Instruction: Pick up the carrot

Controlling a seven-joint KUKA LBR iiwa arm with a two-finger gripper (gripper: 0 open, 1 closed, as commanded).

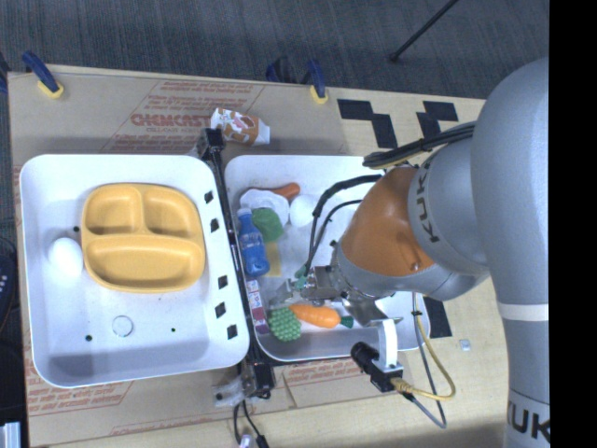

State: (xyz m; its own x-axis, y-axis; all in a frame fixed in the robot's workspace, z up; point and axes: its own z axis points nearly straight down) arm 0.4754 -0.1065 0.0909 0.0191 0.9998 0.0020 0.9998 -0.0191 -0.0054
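Carrot [316, 316] lies on its side near the front wall of the right bin [322, 347], orange body with green tip pointing right, just beside a green bumpy toy [284, 325] on its left. Gripper [322, 292] hangs low right above the carrot, wrist mostly covering it. Cannot tell whether the fingers are open or closed; nothing visibly clamped between them. Step looks like the final descent or the grasp itself, carrot not lifted yet. Next move likely needs the fingers straddling the carrot's narrow width, closing without catching the green toy or the bin wall, then a straight lift. Blue bottle [251, 245] sits farther back, out of the way.
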